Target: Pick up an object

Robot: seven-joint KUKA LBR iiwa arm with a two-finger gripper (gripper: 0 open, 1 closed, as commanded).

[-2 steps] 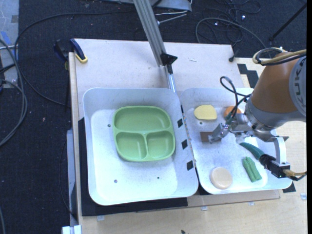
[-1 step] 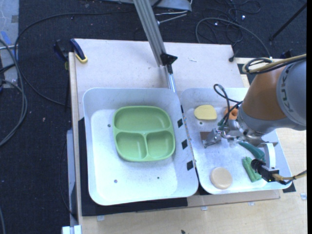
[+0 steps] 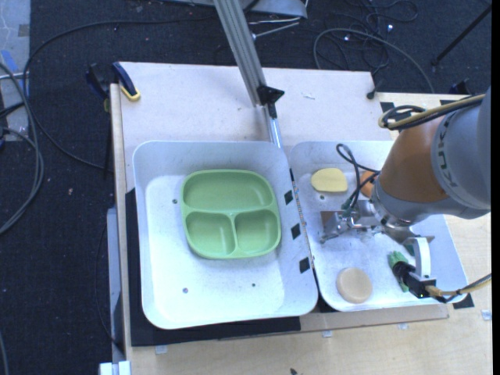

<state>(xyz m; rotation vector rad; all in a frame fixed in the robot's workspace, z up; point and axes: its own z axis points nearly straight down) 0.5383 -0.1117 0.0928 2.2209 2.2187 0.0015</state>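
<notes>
The gripper [image 3: 337, 226] is low inside the right bin [image 3: 308, 156], and I cannot tell its state from this slanted view. Taking the gripper as landmark, a yellow piece [image 3: 329, 180] lies just behind it and a round beige object [image 3: 354, 284] lies in front of it, both apart from it. A small green object [image 3: 401, 259] lies on the arm's side of the gripper, partly under the wrist. I judge that the arm is descending between the pieces to try a grasp. A green divided plate [image 3: 231, 213] lies in the left bin [image 3: 156, 287], far from the gripper. No readable writing is visible.
</notes>
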